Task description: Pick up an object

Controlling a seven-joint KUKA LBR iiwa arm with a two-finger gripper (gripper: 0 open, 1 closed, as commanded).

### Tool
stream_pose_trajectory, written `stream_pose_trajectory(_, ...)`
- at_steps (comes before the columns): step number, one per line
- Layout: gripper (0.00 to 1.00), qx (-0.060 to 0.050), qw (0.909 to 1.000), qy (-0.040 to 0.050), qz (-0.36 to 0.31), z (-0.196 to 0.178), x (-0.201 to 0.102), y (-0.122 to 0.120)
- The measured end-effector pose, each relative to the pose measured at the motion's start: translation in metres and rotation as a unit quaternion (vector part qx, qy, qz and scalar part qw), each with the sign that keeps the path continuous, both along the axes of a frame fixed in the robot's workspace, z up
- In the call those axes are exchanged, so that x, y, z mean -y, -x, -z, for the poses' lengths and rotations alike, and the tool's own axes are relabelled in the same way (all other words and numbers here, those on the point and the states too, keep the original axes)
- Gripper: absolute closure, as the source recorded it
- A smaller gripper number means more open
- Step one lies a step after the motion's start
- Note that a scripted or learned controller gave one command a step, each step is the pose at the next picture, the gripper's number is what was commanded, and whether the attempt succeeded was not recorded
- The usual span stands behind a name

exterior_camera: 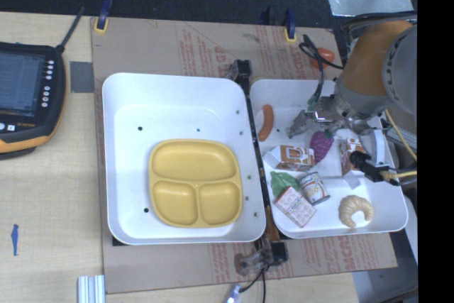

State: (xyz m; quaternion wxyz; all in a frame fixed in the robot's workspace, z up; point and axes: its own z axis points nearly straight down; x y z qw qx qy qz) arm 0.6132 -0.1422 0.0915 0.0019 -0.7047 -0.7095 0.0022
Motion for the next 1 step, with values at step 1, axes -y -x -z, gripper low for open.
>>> stream_pose_trajectory(1,0.00,0.002,1.0000,0.0000,0.002,-0.0161,0.0703,-0.0432)
